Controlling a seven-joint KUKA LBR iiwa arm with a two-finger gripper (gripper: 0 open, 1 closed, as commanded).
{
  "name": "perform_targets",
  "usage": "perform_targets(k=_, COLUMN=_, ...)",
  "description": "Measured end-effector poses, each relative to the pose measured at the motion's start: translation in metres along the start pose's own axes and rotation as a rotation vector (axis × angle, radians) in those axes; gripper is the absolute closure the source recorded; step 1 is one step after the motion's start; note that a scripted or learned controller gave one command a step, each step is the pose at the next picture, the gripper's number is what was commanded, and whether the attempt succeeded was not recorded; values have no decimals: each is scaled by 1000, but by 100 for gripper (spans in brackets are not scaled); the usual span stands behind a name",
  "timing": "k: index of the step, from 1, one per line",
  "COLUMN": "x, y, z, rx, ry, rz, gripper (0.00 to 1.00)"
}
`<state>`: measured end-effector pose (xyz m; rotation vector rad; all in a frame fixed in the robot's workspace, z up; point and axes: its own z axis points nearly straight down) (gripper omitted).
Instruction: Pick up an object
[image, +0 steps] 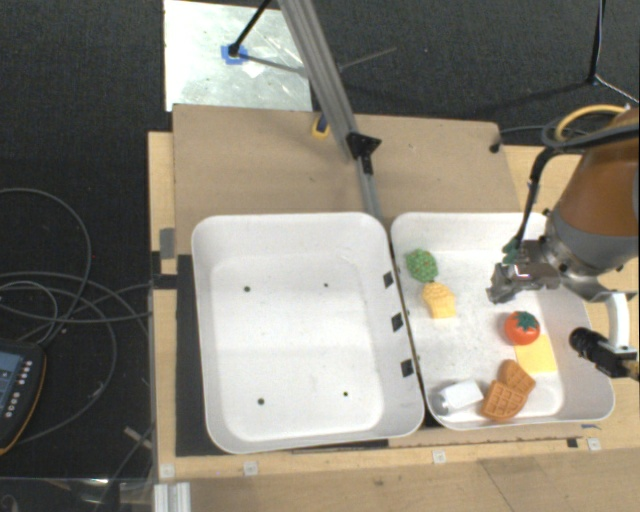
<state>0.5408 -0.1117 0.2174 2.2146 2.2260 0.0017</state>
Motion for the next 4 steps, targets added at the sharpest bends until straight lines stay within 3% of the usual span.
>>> perform_targets(k=2, x=95, y=5, z=-9, rx=-1, ry=3, rz=-6, gripper=100)
perform_targets(k=4, x=211, y=5, z=-27, rx=1, ry=4, rz=-6, gripper=100)
